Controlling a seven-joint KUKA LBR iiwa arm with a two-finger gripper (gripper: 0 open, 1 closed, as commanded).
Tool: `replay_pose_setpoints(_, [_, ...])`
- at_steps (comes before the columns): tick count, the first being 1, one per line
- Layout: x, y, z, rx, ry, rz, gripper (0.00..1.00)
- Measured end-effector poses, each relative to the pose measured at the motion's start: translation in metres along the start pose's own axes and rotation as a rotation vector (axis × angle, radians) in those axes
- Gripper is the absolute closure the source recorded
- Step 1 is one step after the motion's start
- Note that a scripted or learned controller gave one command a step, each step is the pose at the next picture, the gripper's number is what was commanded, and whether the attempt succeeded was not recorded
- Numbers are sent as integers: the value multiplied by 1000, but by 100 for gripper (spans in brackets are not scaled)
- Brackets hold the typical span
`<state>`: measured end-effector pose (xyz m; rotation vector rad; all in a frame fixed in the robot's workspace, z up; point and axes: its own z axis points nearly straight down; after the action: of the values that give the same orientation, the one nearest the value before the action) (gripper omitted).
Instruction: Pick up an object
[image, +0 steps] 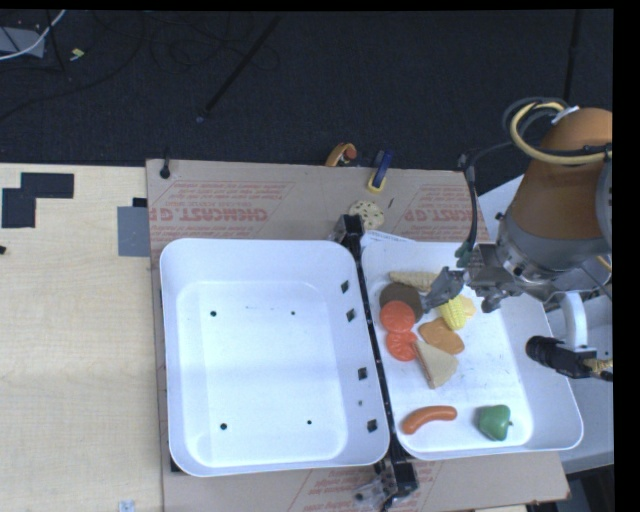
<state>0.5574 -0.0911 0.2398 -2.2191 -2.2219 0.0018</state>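
- Camera view, the arm: the grey arm (560, 190) with its orange band comes in from the right and hangs over the right bin (545, 420), its gripper (447, 287) down among the toy foods at that bin's upper left.
- The claw: dark fingers point left toward the pile — whether they are spread or pressed together I cannot tell, and nothing is plainly seen between them.
- Just beside the fingertips lies a yellow corn cob (457, 312), with a pale banana-like piece (410, 279) above it.
- Left of the corn sit a brown round piece (398, 296) and an orange-red tomato (398, 317), touching; a second red piece (402, 346) lies just below.
- An orange wedge (441, 336) rests on a tan slice (436, 366) in the middle of the pile.
- Near the front wall — well apart from the gripper — lie a sausage (428, 419) and a green pepper (494, 421).
- The left bin (180, 300) stands alongside, touching the right one.
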Motion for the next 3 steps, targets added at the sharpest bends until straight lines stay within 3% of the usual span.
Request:
replay_pose_setpoints(1, [69,-33,56,11,4,-3,0])
replay_pose_setpoints(2, [42,-29,96,-14,6,-4,0])
replay_pose_setpoints(3, [31,-19,105,-8,17,-6,0])
